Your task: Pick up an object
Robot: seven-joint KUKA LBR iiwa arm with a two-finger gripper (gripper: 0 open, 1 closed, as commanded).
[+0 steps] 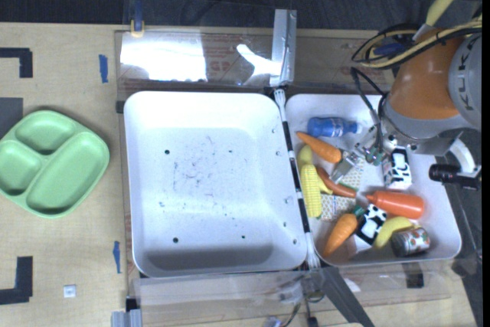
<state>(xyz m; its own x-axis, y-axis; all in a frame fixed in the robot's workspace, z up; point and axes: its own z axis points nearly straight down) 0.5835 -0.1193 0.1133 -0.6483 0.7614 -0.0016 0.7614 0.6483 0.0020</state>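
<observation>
Wooden bench, two white bins. Your gripper [361, 157] hangs low in the right bin [452, 241]; can't tell finger state. Nearest: carrot [320, 147], corn [310, 190], blue bottle [331, 126]. Approach step, nothing held; next, drop and close on the carrot.

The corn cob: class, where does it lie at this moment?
The corn cob lies in the right bin, along its left wall, just below a carrot and above another carrot.
</observation>
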